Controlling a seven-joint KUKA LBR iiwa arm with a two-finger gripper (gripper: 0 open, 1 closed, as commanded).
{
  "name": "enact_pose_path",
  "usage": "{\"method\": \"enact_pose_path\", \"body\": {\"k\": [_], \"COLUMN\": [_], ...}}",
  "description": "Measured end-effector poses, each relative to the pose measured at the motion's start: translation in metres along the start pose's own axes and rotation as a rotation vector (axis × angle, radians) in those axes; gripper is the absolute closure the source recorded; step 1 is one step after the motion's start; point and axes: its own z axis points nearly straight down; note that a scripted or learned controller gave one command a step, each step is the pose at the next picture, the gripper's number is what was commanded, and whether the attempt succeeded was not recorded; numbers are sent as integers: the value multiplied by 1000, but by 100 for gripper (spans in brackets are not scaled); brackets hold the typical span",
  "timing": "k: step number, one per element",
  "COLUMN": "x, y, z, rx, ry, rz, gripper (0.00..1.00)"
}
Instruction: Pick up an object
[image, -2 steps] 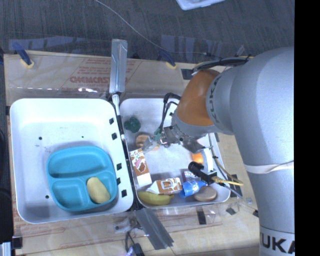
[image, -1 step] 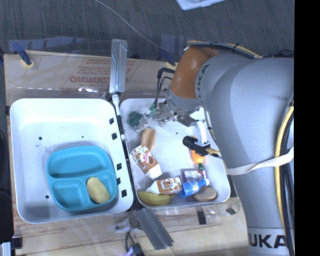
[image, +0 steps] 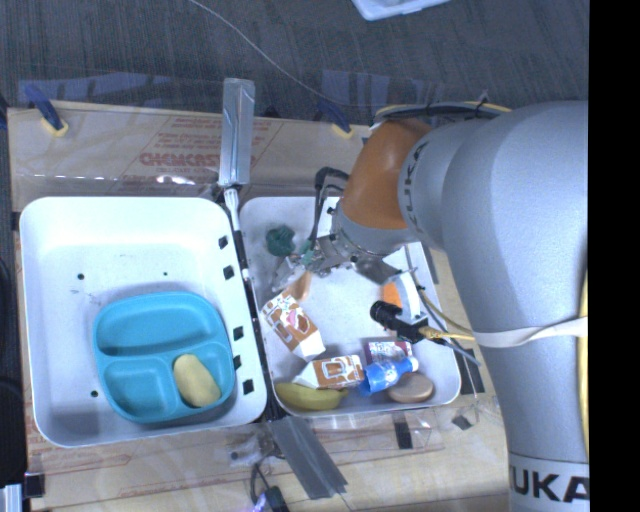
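You can see a lot of small things in the right bin (image: 447, 385). A brown and white snack packet (image: 291, 322) lies tilted near the left wall. A yellow banana (image: 308, 397) lies at the front edge, beside a small carton (image: 338, 372), a blue bottle (image: 388, 375) and a brown round thing (image: 410, 389). A dark green toy (image: 280, 240) sits at the back.

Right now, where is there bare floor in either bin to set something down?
Left bin: bare floor behind the blue tray. In the tray, only the potato. Right bin: crowded along the front, gripper at the back; a small middle patch remains.
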Motion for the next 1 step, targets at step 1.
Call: {"method": "enact_pose_path", "body": {"k": [1], "x": [0], "y": [0], "z": [-10], "rx": [1], "ry": [0], "rz": [-3], "gripper": [100]}}
